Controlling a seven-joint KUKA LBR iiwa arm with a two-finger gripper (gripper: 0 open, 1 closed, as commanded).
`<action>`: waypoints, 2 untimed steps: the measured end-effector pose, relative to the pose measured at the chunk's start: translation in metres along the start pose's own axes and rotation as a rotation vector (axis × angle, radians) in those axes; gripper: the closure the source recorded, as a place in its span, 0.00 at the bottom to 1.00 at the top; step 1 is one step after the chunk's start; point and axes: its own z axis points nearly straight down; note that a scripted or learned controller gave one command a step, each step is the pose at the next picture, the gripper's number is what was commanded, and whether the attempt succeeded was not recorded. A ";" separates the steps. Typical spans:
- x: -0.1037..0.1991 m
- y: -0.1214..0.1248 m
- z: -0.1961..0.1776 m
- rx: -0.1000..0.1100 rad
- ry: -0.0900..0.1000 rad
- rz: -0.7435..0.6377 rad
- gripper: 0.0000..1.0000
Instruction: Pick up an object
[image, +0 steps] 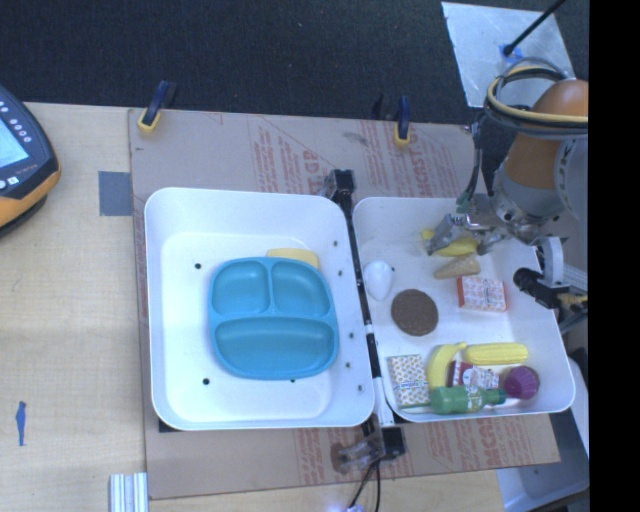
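My gripper (462, 226) is low over the far end of the right bin (560, 345), reaching in from the right. It sits directly on a small yellow item (452, 244), with a tan bread-like piece (457, 267) just in front of it. From this view I cannot make out whether anything is held. Further forward in the same bin lie a white egg-shaped item (378, 280), a brown round cookie (414, 312) and a red-and-white packet (482, 293).
The near end of the right bin holds a checked packet (406, 378), a banana (440, 362), a corn cob (495, 353), a purple item (520, 382) and a green bottle (460, 400). The left bin (170, 300) holds a blue divided plate (273, 318) and a yellow piece (292, 258).
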 end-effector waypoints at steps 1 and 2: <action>0.004 -0.022 0.001 0.002 -0.001 0.003 0.00; 0.019 0.001 0.000 -0.004 -0.001 -0.002 0.00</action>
